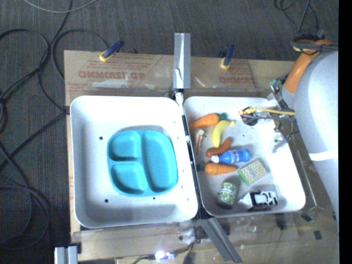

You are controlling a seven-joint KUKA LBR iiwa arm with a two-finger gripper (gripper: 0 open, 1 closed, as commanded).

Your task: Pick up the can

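The can [227, 194] is small and green with a patterned label. It sits near the front edge of the right bin [294, 188], just below a carrot [220, 169]. My gripper [279, 135] hangs over the bin's far right side, well away from the can, up and to its right. Nothing is visibly held in it. The grey arm with its orange band covers the bin's right rim.
The right bin also holds a second carrot [206, 120], a banana [220, 131], a blue bottle [234, 157], a green patterned box [253, 172] and a black-and-white object [264, 198] just right of the can. The left bin [82, 147] holds a blue divided plate [143, 161].
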